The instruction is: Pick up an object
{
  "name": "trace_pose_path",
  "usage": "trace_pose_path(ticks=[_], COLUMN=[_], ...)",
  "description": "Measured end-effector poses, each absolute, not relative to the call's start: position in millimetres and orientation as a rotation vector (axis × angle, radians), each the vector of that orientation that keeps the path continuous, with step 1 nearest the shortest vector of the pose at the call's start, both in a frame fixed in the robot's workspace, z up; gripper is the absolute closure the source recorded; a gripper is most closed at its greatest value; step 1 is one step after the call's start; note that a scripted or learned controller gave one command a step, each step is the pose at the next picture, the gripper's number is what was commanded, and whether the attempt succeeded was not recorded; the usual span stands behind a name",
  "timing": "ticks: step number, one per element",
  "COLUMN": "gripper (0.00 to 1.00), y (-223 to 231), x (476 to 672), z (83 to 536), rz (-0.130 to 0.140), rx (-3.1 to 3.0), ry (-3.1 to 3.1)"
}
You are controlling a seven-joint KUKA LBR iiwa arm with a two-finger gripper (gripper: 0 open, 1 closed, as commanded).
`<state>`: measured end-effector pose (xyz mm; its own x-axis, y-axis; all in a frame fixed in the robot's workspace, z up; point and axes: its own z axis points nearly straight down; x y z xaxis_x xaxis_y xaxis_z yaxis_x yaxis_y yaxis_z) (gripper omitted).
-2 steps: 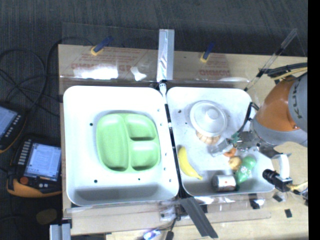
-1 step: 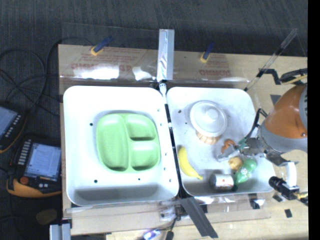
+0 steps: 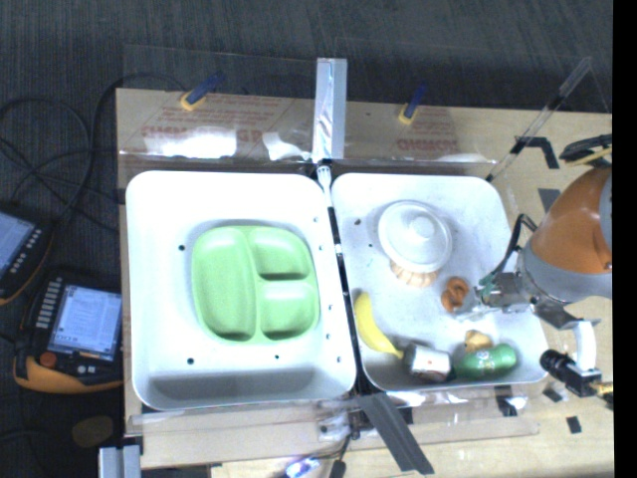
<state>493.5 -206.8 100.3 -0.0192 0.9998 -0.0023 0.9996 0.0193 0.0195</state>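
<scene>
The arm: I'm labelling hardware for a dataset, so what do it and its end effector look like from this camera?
The arm is rounded, with a broad orange band over a grey wrist section. The end effector is a small dark-and-grey metal assembly. A thin dark cable runs beside it.

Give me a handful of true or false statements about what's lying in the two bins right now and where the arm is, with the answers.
1. The green divided plate lies in the left bin. True.
2. The banana lies in the left bin. False: it lies in the right bin, near the wall between the two bins.
3. A white lidded pot sits in the far half of the right bin. True.
4. The green bottle stands upright. False: it lies on its side near the front wall of the right bin.
5. The gripper is over the left bin. False: it is at the right bin's right side, close to a small orange-brown object.
</scene>
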Motion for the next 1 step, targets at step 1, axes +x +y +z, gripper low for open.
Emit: trace_pose_path(ticks=[1], gripper=[0.00], y=[-205.9], x=[493.5], z=[100.3], rz=[0.020], rx=[2.190], ry=[2.234])
